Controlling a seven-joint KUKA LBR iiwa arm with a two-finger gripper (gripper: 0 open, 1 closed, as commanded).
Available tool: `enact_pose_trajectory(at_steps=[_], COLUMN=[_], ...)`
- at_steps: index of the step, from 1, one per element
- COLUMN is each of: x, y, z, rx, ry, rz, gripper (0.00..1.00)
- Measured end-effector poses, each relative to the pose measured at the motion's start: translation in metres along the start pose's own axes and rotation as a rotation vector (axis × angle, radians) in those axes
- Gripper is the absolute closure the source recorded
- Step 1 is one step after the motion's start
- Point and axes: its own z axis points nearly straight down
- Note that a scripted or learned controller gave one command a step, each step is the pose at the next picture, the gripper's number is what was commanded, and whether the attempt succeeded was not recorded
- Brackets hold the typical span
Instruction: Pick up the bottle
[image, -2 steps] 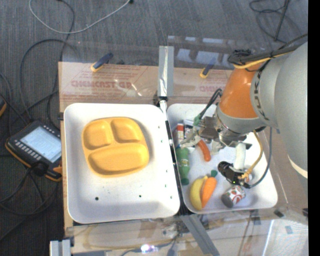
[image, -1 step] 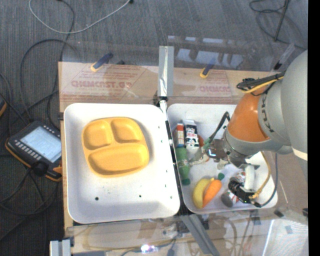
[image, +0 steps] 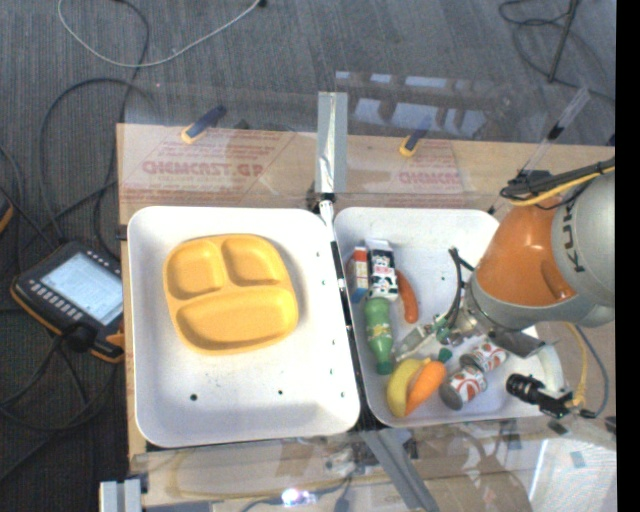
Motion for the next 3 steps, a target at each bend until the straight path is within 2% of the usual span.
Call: enact_pose_trajectory(at_steps=[1, 2, 3], x=[0.018, 0.041, 0.061], y=[0.031, -0.011, 0.049], z=[-0.014, -0.002, -0.092], rx=[0.019, 0.008, 0.018], ry=[0.004, -0.004, 0.002], rz=[0.431, 0.347, 0.348], gripper=[0.00, 0.00, 0.00])
